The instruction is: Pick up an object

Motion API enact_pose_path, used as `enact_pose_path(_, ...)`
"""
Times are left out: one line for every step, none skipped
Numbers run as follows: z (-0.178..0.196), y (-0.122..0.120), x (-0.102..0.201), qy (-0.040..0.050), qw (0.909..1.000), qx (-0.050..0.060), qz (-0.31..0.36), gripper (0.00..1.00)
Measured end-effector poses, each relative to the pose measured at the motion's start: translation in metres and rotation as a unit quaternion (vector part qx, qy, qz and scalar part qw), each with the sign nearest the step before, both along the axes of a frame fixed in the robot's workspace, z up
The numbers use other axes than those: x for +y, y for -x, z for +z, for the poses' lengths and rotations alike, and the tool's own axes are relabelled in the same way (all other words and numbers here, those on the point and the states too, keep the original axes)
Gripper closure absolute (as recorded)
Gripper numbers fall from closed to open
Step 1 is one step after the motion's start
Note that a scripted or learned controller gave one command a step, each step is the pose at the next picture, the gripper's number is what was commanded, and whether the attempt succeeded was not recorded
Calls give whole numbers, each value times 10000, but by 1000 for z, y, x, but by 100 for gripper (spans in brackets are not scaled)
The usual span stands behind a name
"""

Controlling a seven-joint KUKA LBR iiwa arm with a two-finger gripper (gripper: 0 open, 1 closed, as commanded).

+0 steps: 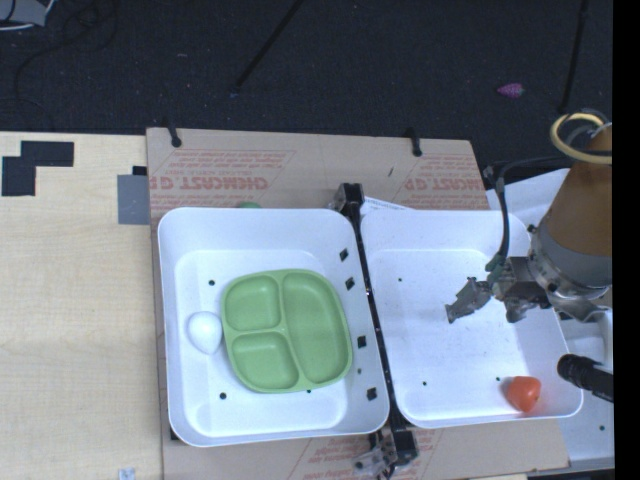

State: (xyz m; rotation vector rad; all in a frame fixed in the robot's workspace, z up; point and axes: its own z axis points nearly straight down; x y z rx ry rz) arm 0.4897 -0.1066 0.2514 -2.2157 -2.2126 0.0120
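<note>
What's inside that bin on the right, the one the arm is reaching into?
The right bin holds a small orange-red object near its lower right corner. The gripper hangs over the bin's middle with nothing seen between its fingers. The floor beneath the arm's wrist is covered.

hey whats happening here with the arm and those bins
A grey arm reaches in from the right, its claw hanging over the right bin with nothing between its fingers. An orange object lies near that bin's front right corner, apart from the claw. The left bin holds a green tray with a white ball beside it.
</note>
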Motion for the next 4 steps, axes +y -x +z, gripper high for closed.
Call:
enact_pose_path(5,-2,0,9,10000,-55,8,0)
enact_pose_path(-40,0,-5,-1,10000,-21,5,0)
enact_pose_path(-100,6,3,-6,10000,-16,7,0)
enact_pose_path(-144,6,-1,-3,10000,-27,5,0)
